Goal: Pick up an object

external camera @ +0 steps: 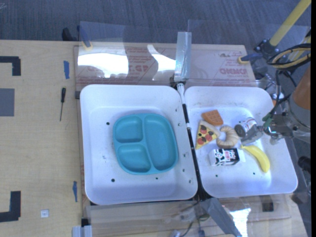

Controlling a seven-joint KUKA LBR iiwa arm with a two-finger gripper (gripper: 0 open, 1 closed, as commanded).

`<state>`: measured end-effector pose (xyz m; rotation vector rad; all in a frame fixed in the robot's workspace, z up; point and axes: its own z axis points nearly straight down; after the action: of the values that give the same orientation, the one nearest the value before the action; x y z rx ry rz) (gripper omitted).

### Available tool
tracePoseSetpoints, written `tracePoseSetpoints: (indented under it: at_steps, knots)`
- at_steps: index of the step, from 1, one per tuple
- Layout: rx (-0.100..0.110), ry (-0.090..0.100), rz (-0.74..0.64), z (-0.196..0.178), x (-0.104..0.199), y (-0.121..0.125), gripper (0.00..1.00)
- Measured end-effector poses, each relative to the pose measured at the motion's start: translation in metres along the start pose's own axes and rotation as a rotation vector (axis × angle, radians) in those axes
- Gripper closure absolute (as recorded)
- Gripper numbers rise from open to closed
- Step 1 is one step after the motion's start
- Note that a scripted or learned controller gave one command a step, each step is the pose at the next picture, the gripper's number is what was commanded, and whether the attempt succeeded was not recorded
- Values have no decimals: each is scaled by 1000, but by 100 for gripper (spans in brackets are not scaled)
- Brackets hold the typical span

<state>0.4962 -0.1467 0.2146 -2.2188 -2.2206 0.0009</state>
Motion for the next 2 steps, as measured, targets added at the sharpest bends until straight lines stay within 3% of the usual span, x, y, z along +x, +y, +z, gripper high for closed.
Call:
tracePoseSetpoints:
  at_steps: [1, 2]
  knots:
    - [-10, -4, -1, 110, -27, 7, 0]
    - [-8, -3, -1, 128, 19, -15, 0]
